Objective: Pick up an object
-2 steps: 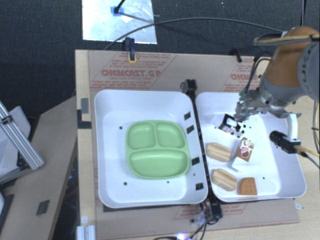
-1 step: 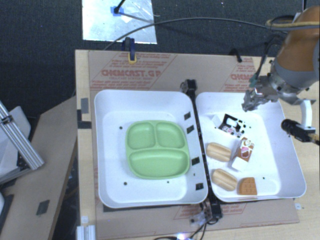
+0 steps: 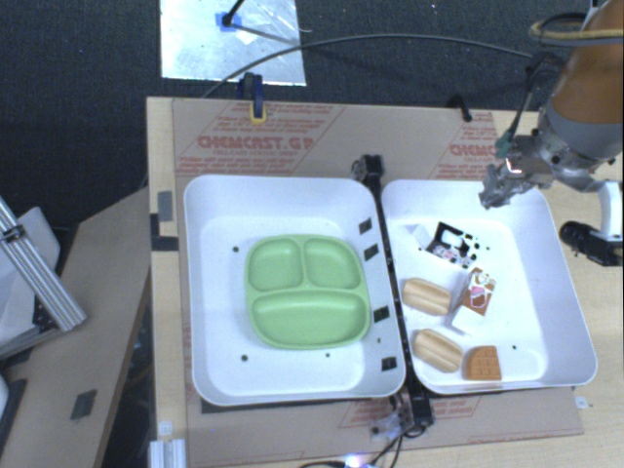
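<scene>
Since the desk [image 3: 166, 359] carries two shallow white bins side by side, I read the left bin [image 3: 210, 213] as the drop side: it holds a smooth green divided plate [image 3: 307, 291]. The right bin [image 3: 546, 291] holds two bread rolls [image 3: 426, 295], a small carton [image 3: 478, 292] and a waffle [image 3: 482, 364]. The gripper [image 3: 497, 191] hovers over that bin's far corner; whether it's open I cannot tell.

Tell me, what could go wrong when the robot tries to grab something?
The gripper hangs over the right bin's far corner, apart from the food, so it may close on nothing. The two bread rolls, the small carton and the cracker lie close together, so it might knock a neighbour. The rolls look rounded and could slip.
</scene>
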